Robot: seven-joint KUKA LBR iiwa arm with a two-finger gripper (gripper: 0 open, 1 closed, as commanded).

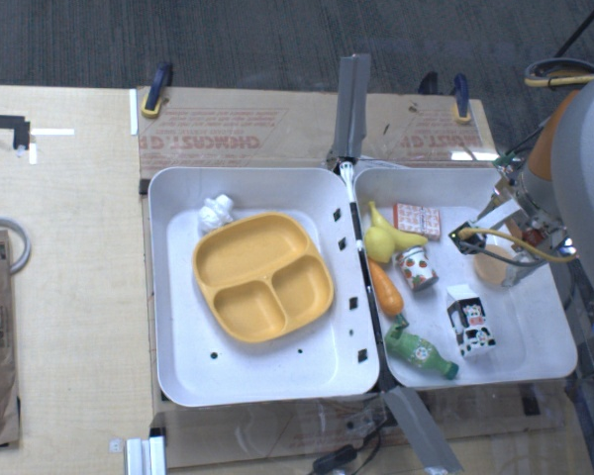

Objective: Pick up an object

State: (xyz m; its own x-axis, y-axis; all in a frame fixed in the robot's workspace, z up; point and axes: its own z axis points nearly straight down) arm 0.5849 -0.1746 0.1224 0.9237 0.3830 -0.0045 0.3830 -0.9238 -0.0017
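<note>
Hovering over right bin, jaws state unclear; milk carton just below-left: light, stiff, grippable across flat sides.

left bin: tray fills the middle, white wad at its top corner; bare floor along the front.
right bin: toys crowd the left half; milk carton mid-floor; front right corner open.

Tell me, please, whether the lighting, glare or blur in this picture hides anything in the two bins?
Camera view: even, soft light, faint shadows only; the yellow divided plate, carrot and green bottle read sharply; the arm at the right edge is close and blurred; mild glare whitens the left bin walls.
</note>
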